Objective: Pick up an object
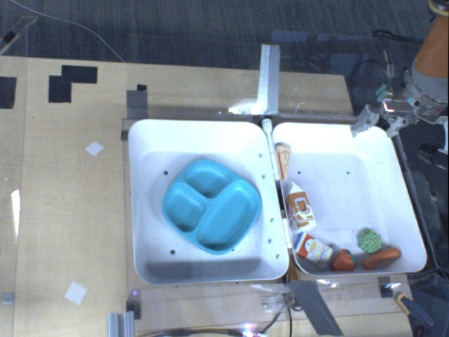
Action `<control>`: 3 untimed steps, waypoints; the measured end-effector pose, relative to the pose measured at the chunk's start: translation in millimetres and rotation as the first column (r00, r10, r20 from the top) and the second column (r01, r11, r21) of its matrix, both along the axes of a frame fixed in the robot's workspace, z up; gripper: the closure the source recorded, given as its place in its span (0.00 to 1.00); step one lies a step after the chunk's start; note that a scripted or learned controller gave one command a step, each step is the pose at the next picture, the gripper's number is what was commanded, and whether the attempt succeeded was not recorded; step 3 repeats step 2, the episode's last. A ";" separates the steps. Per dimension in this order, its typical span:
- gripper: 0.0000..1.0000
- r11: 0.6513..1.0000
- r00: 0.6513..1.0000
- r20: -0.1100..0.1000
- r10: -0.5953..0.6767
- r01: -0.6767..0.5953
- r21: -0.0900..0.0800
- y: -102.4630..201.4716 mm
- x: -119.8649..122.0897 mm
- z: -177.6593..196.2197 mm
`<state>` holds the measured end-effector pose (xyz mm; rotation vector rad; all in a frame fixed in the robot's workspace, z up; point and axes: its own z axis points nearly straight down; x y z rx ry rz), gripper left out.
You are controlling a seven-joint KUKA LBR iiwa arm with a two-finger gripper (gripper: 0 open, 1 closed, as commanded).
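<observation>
Bench (63, 188): pale wood-grain top that filled the left and lower frame, with a dark floor along the top.
Black marks (72, 81): blocky dark shapes lay at the upper left of the bench.
Tape squares (94, 147): one small pale square lay left of the bins, another at lower left.
Left bin (147, 258): shallow and white, at centre frame, touching the other bin along a middle seam.
Right bin (351, 167): shallow and white, at right of centre.
Metal post (269, 79): a grey upright bar stood at the upper centre, just behind the seam.
Cable (77, 27): a thin line curved across the floor at upper left.
</observation>
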<state>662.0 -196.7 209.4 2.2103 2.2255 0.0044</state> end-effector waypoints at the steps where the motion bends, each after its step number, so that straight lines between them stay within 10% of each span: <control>1: 0.00 0.993 0.993 0.000 0.119 -0.119 -0.001 -8.2 -20.2 -18.0; 2: 0.00 0.993 0.993 0.000 -0.118 0.118 0.000 -9.3 -137.7 50.6; 3: 0.00 0.993 0.993 0.000 -0.118 0.118 0.000 -9.3 -137.7 50.6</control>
